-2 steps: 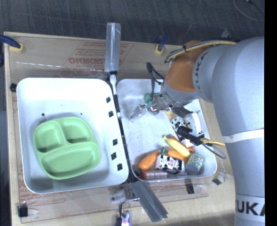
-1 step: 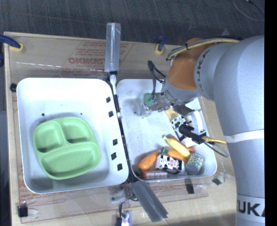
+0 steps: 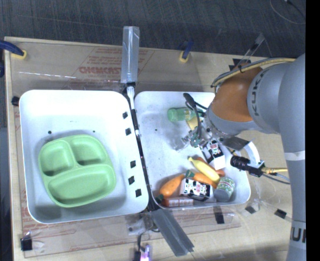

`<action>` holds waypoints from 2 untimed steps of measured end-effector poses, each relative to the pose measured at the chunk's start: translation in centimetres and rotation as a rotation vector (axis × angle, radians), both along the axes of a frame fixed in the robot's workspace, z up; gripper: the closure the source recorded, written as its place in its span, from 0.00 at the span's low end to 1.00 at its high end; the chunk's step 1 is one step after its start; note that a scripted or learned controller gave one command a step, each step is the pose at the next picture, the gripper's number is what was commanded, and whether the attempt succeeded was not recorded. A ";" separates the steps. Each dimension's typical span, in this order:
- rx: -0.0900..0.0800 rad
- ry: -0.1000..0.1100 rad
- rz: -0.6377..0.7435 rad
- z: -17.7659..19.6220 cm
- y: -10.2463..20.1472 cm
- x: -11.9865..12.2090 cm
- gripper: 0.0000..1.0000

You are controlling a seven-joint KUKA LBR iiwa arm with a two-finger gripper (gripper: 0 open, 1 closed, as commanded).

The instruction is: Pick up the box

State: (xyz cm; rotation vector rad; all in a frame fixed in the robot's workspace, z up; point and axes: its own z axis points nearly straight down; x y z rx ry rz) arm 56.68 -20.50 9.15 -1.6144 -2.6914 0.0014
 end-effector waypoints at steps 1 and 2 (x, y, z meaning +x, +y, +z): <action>-0.004 -0.005 0.224 0.1 9.9 -5.6 1.00; -0.001 -0.005 0.483 0.1 4.3 -8.1 1.00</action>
